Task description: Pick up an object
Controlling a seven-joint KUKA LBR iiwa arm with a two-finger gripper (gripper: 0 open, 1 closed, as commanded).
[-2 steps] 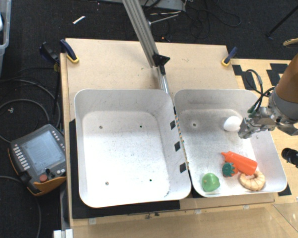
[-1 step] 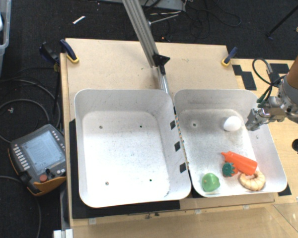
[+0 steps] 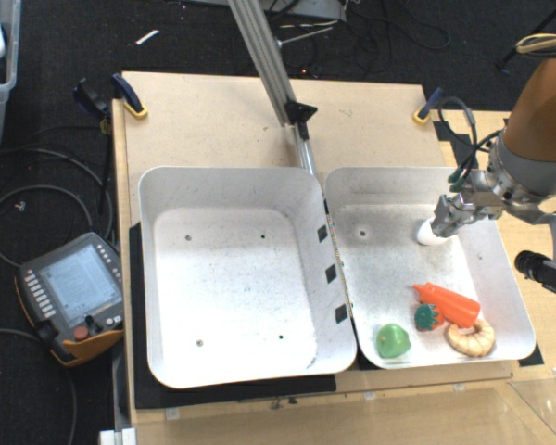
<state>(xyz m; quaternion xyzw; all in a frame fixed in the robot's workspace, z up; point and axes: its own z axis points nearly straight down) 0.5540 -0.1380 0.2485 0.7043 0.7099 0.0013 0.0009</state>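
On the table (image 3: 371, 109), two shallow white bins are set side by side, and the left bin (image 3: 167, 193) is passed over here, since nothing in it bears on the pick. In the right bin (image 3: 380, 188), a green ball (image 3: 393, 340) is seen toward six o'clock of the floor, with a small dark green piece (image 3: 427, 317), an orange carrot-like object (image 3: 448, 301) and a tan ring-shaped object (image 3: 472, 338) clustered toward four to five o'clock, the carrot touching or overlapping both its neighbours. A small white object (image 3: 428, 235) lies near the middle of the bin, toward two o'clock, well apart from that cluster. The gripper (image 3: 448, 222) is placed directly over this white object, low in the bin, with the arm (image 3: 537, 137) reaching in from three o'clock. Whether the jaws are released or clenched cannot be told from this view, and the white object is not shown to be grasped. The step in hand is judged to be the descent or closing on the white object. The next move is judged to call for a firm closure around it, followed by a straight lift clear of the bin floor; a slip is possible, as the object appears small and rounded.
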